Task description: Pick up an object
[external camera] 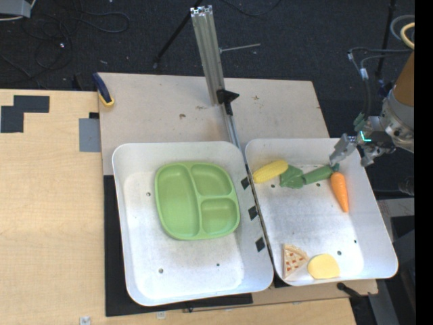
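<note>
The right bin [318, 229] holds an orange carrot [339, 191], a green vegetable [304, 177], a yellow corn cob [270, 170], a pizza slice [293, 261] and a round yellow piece [323, 267]. My gripper [355, 152] hangs over the bin's far right corner, just above and behind the carrot's top end. Its fingers stand apart, open, with nothing between them. One grey finger [342, 149] points down toward the end of the green vegetable.
In the left bin [135, 249] lies a green divided plate [197, 200]. An upright aluminium post [210, 53] stands behind the bins at the middle. The arm's wrist and cables [399, 107] fill the right side above the bin.
</note>
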Motion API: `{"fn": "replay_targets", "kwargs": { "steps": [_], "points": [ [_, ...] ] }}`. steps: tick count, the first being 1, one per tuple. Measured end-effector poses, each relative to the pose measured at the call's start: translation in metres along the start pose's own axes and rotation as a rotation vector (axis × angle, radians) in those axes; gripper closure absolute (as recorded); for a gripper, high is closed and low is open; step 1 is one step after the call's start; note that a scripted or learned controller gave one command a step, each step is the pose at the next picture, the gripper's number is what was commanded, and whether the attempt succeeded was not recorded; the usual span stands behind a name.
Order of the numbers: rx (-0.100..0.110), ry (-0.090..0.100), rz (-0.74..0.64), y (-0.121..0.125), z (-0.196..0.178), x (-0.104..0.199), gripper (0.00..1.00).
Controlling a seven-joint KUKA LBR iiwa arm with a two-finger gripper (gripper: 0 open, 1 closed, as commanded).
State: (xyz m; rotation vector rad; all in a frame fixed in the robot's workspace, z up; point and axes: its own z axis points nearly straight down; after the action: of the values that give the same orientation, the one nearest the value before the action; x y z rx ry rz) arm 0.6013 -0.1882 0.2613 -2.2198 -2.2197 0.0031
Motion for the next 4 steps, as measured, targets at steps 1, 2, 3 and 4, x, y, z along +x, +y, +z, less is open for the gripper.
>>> {"fn": "replay_targets", "kwargs": {
  "steps": [1,2,3,4],
  "points": [
    [-0.002,-0.001,0.000,0.001,-0.001,0.000,0.00],
    [0.005,0.002,0.000,-0.006,0.057,0.009,0.00],
    [0.004,0.001,0.001,0.001,0.104,0.008,0.00],
    [0.005,0.001,0.001,0.003,0.169,0.007,0.00]
  ]
}}
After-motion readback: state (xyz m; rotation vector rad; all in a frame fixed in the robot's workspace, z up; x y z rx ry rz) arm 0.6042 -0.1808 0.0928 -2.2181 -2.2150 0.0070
